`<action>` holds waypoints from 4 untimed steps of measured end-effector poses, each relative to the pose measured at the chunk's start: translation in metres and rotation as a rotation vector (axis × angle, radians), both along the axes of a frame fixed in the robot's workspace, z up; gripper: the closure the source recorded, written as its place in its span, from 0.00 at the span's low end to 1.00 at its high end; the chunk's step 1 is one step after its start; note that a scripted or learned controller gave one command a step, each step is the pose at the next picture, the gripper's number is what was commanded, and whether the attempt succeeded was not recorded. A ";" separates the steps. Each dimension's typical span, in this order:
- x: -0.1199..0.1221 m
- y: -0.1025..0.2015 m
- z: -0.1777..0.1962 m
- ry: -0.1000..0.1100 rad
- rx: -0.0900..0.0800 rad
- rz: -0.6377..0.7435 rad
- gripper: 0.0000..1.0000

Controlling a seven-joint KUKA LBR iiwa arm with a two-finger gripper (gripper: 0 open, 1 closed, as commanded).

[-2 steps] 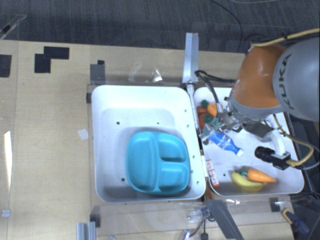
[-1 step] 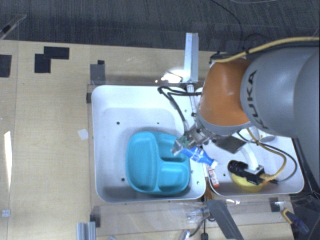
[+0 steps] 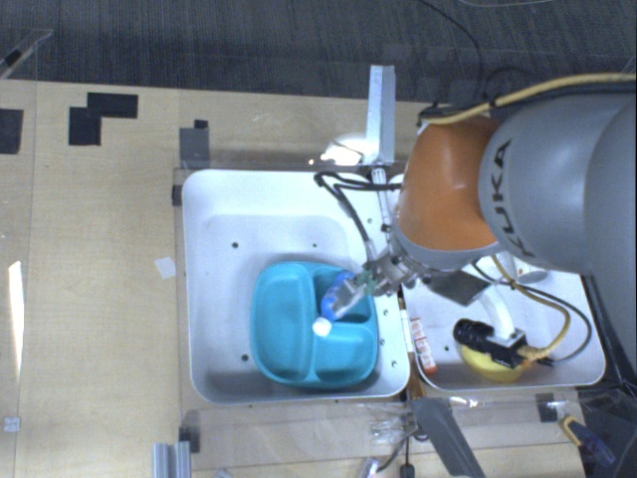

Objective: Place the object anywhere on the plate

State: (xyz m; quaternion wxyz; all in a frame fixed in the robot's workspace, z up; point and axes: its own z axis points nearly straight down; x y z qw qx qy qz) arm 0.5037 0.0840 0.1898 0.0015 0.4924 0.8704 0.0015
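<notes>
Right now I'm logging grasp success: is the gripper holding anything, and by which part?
It cannot be told. The gripper is over the blue plate, right at a small bluish object with a white end, but whether it grips it is unclear.

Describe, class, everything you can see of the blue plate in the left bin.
The blue plate is a rounded, divided dish, seemingly plastic, with a large section on its left and smaller sections on its right. It lies flat on the floor of the left bin, toward the near right corner. The gripper hangs over its right part, with a small bluish object with a white end there.
</notes>
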 end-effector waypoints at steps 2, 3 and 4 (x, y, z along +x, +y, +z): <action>0.000 0.000 0.000 0.000 0.000 0.000 0.00; 0.000 0.000 0.000 0.000 0.000 0.000 0.00; 0.000 0.000 0.000 0.000 0.000 0.000 0.00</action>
